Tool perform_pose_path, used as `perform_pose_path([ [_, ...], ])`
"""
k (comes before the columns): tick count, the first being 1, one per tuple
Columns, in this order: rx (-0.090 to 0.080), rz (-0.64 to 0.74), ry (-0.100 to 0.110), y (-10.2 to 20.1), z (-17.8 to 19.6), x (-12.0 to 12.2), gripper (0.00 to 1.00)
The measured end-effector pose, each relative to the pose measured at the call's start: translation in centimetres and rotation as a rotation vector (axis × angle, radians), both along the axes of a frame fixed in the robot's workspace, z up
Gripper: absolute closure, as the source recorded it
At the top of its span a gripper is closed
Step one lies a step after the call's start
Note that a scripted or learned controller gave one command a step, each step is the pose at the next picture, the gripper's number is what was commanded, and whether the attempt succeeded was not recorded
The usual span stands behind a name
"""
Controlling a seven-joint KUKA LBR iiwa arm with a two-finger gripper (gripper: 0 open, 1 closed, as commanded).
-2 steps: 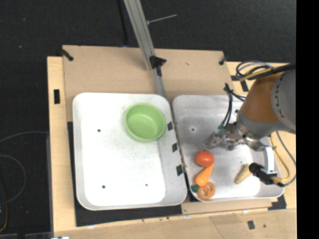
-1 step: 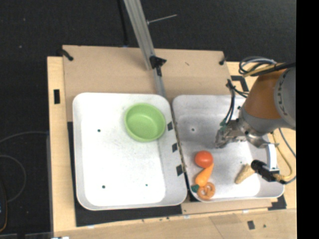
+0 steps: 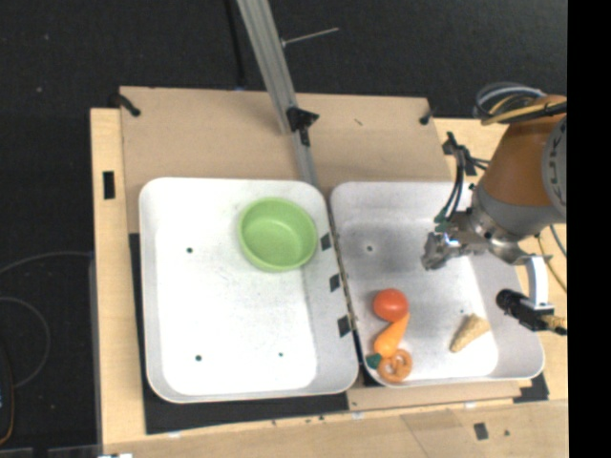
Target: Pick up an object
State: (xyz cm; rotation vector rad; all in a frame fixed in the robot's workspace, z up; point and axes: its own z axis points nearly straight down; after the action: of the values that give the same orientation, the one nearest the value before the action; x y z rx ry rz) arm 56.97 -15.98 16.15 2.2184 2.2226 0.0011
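In the left bin [image 3: 191, 351] a green bowl [image 3: 278, 235] is sitting near the far right corner. In the right bin [image 3: 382, 218] a red tomato [image 3: 389, 303], an orange curved piece [image 3: 390, 336], a small orange-and-green item [image 3: 395, 363] and a tan wedge [image 3: 469, 332] are lying toward the near side. The hand [image 3: 437, 254] is hanging over that bin's middle, apart from them all; whether it is spread or pressed together, I cannot tell. A metal pole [image 3: 272, 55] is slanting across the table [image 3: 110, 284]. No writing is readable.
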Motion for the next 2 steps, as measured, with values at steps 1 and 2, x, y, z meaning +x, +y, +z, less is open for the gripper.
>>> perform_pose_path([
  [1, -0.002, 0.001, -0.007, -0.4, 6.4, 0.4, 1.00],
  [2, -0.001, 0.002, -0.004, -0.5, 9.7, 0.6, 1.00],
])
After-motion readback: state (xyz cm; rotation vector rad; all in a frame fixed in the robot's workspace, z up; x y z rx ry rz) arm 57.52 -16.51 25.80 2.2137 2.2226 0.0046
